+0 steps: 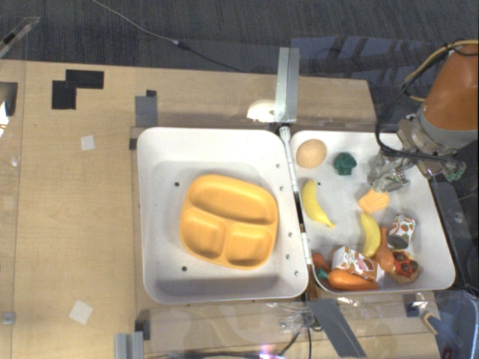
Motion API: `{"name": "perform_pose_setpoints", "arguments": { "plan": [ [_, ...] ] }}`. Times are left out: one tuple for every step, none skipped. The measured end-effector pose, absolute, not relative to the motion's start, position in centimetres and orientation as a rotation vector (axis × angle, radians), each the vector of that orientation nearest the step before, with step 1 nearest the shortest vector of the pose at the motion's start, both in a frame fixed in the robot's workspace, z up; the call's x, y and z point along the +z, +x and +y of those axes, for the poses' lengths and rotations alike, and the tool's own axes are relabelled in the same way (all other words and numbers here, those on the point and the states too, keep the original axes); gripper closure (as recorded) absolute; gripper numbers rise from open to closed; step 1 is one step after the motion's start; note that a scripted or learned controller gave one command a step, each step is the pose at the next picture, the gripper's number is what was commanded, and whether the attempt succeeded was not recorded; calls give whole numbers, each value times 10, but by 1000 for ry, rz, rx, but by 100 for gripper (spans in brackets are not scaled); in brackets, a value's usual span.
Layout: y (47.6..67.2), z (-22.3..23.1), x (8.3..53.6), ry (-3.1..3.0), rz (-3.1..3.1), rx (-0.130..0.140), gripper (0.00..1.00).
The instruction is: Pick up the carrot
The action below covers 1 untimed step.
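The carrot is orange and lies on its side along the front wall of the right bin, just below a small printed carton. My gripper hangs over the back right part of that bin, well behind the carrot and apart from it. Just in front of the gripper lies an orange wedge. Nothing shows held in the gripper.
The right bin also holds a tan egg-like ball, a green piece, two bananas, a small printed can and red pieces. A yellow divided plate lies in the left bin.
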State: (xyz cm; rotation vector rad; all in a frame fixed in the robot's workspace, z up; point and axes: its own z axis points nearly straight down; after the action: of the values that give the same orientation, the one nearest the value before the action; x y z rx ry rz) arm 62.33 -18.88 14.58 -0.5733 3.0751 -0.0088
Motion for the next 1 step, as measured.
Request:
{"name": "perform_pose_setpoints", "arguments": {
  "plan": [
    [623, -187, 144, -577, 3077, -5, 0]
  ]
}}
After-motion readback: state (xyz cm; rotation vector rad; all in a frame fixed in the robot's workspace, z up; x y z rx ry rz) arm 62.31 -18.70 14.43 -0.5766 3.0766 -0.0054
